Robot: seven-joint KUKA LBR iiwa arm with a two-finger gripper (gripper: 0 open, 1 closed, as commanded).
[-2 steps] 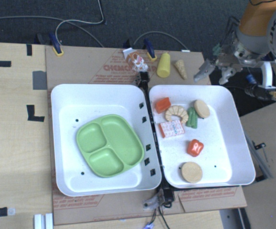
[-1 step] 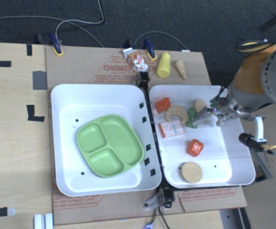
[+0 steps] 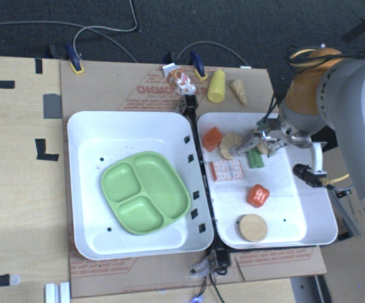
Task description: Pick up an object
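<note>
The pincer (image 3: 242, 145) hangs low over the back of the right bin (image 3: 296, 229), beside a tan biscuit (image 3: 228, 144) and a green block (image 3: 256, 158). The block lies just right of the tips, its long axis running front to back. Blur hides the opening; I cannot tell its width.

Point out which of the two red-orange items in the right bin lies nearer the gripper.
The orange piece at the bin's upper left, beside the tan round item the gripper reaches; the red pepper sits lower, farther off.
</note>
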